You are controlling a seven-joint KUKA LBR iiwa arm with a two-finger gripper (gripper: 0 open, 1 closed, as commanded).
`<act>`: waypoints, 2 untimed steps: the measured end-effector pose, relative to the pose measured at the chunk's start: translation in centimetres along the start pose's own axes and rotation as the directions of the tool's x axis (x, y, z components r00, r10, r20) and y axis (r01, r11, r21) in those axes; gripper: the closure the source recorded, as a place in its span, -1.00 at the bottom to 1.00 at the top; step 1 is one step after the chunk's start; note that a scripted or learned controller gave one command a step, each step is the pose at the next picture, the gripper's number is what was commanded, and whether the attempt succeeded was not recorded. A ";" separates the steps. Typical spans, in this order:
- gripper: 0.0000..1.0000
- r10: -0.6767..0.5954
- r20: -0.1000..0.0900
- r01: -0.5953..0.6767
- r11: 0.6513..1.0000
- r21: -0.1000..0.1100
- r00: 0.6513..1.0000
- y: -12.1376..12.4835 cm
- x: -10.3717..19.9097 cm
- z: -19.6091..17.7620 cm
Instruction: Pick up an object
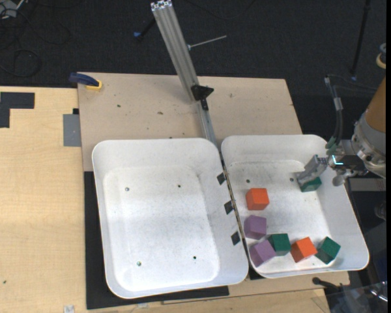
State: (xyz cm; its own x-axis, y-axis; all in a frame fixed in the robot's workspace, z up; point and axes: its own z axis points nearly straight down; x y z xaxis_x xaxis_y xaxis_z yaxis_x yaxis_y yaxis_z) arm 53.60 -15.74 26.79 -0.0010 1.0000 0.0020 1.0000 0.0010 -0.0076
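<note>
My gripper [308,173] hangs over the upper right part of the right bin [274,150], at the end of the grey arm coming in from the right. A small dark green block [309,185] sits directly beneath its tip, touching or nearly touching it and partly covered by it. I cannot tell whether the block is gripped or resting on the bin floor. Lower in the same bin lie an orange block [257,198], two purple blocks [255,226] [262,250], a green block [280,242], another orange block [304,248] and a further green block [328,249].
The left bin [158,214] sits beside the right one, with black clips [228,206] along the shared edge. A slanted aluminium post [180,51] rises behind the bins. A blue-and-yellow tool [86,80] lies at the board's far left corner.
</note>
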 end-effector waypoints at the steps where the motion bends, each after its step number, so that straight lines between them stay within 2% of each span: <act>1: -1.00 0.003 0.001 -0.003 1.000 -0.005 1.000 0.1 -0.1 -0.2; 2: -1.00 0.002 -0.001 -0.002 1.000 0.002 1.000 0.2 0.4 6.2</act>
State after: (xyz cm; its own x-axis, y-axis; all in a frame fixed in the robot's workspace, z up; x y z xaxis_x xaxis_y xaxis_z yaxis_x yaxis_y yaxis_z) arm 53.78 -15.35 20.61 0.0009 1.0000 0.0027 1.0000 -0.0009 -0.0099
